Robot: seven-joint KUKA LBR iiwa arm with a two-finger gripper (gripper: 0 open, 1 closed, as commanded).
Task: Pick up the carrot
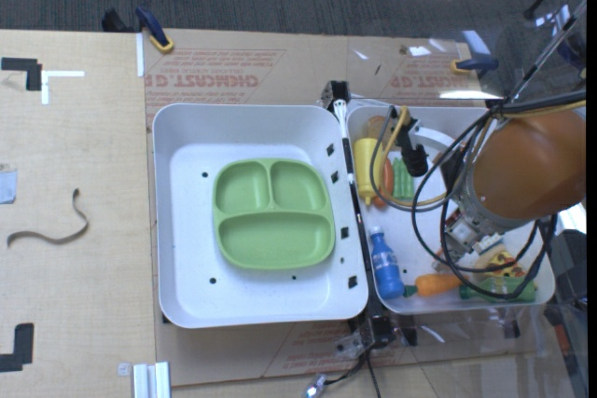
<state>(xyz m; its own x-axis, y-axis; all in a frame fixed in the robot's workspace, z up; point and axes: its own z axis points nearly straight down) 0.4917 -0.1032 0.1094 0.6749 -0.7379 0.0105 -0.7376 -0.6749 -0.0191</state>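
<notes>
The carrot (435, 285) is a small orange piece lying near the front wall of the right bin (424, 310), with green leaves trailing to its right. My gripper (469, 244) hangs below the arm's orange band (532, 158), just above and slightly right of the carrot. The wrist and cables hide its tips. Nothing shows as lifted off the bin floor.
In the right bin, a blue bottle (383, 264) lies left of the carrot, and a yellow item (366, 167) and a green item (402, 181) sit further back. Black cables loop over this bin. The left bin (177, 228) holds a green divided plate (273, 213).
</notes>
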